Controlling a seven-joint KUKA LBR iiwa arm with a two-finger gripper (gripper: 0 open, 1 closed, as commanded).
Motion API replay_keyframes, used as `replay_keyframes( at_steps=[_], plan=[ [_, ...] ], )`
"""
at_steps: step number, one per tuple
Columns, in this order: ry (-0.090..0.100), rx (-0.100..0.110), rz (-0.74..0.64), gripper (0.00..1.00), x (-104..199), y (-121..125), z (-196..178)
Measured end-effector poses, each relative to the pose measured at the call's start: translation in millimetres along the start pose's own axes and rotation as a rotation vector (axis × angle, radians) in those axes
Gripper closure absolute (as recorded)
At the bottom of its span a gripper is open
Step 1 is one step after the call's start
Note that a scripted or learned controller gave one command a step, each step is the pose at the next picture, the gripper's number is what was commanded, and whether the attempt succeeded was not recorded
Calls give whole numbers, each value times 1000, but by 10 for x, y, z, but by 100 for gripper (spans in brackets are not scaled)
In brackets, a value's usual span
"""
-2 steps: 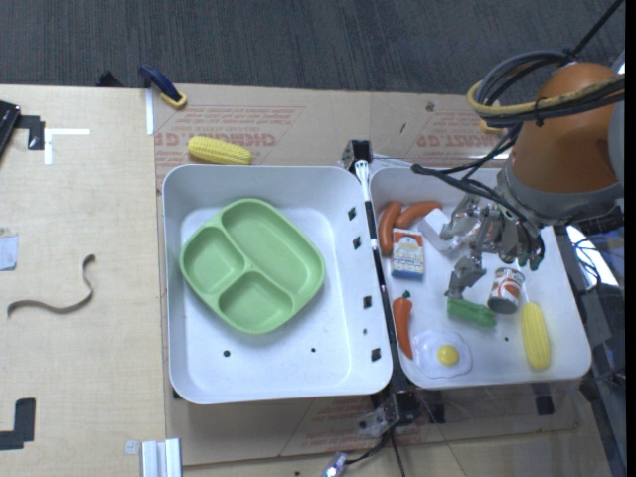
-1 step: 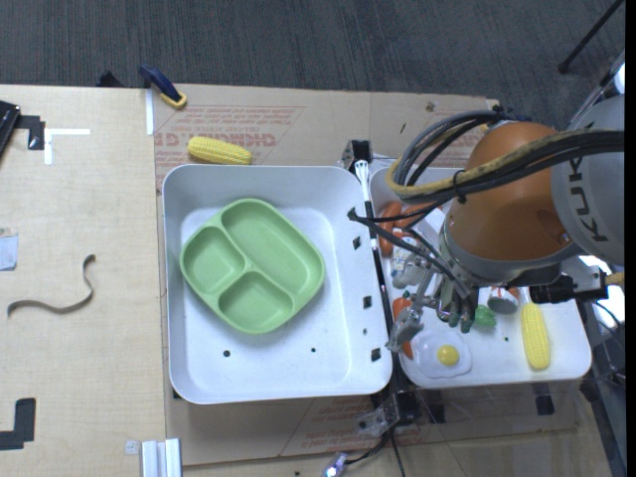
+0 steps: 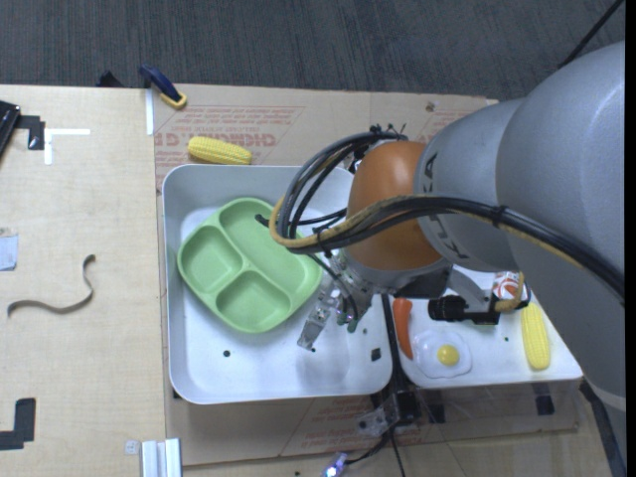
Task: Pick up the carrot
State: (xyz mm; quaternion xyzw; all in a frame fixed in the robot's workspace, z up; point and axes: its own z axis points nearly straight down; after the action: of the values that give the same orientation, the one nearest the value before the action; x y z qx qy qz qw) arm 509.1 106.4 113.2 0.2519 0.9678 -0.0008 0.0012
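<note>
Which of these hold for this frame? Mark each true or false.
1. The green three-compartment plastic plate lies in the left white bin. True.
2. The orange carrot lies on that plate. False: it lies in the right white bin, at its left edge.
3. A fried-egg toy lies beside the carrot. True.
4. Both yellow corn cobs are in bins. False: one cob is in the right bin, the other cob lies on the cardboard behind the left bin.
</note>
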Motion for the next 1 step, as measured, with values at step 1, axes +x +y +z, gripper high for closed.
replay_keyframes(
  at_steps=[1],
  plan=[
    [1, 0, -132, 0, -143, -884, -779]
  ],
)
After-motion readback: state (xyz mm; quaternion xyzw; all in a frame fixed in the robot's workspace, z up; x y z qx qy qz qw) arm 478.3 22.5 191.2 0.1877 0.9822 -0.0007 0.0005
